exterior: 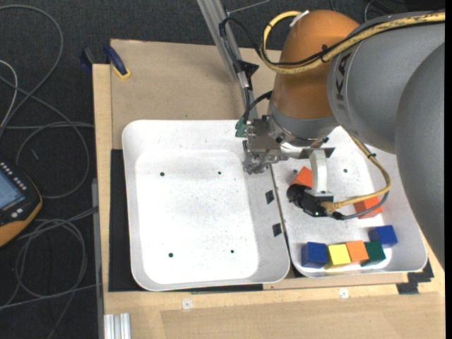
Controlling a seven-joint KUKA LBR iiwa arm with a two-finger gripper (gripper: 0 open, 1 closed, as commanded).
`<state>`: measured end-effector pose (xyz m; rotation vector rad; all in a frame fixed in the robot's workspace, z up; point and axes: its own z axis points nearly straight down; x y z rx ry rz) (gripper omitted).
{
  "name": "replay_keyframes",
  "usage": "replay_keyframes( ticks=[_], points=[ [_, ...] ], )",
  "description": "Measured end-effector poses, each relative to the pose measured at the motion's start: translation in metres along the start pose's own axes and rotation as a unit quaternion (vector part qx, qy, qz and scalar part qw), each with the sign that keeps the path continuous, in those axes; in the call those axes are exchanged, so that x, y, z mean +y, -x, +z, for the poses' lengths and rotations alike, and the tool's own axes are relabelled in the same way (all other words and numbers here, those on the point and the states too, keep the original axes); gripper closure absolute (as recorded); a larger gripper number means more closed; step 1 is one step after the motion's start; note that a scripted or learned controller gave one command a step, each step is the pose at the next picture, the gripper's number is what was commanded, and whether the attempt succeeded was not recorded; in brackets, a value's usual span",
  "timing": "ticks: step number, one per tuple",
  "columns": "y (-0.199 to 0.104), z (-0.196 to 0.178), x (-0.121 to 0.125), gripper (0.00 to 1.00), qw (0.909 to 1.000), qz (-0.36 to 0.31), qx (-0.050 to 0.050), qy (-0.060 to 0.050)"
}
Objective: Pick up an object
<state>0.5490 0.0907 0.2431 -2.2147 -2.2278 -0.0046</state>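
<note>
1. Orange block (304, 176): in the right bin (404, 226), toward its 11 o'clock corner. Looks askew, not flat.
2. My pincer (256, 158) hangs over the ridge where the two bins meet, at the far end. The target sits at 4 o'clock from it, near but apart. Open or closed: can't tell from this angle. I see nothing held.
3. Risk: a straight drop from here probably lands me on the rims or in the left bin (131, 136), and I grab air. I need to shift toward 4 o'clock first.
4. Risk: since it sits tilted, a pinch off its flat faces could squirt it sideways.
5. Around: a row along the right bin's 6 o'clock wall has blue block (316, 253), yellow block (340, 254), small orange block (357, 249) and green block (374, 253). A second blue block (383, 234) sits just at 1 o'clock of the green. All are well apart from the target.
6. In the way: only my own arm, overhanging the right bin's 12 o'clock side.
</note>
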Motion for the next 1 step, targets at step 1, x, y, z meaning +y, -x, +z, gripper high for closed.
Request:
replay_keyframes(
  ticks=[1],
  points=[
    [0.0031, 0.0, -0.0006, 0.0, 1.0, 0.002, -0.001, -0.001]
  ],
)
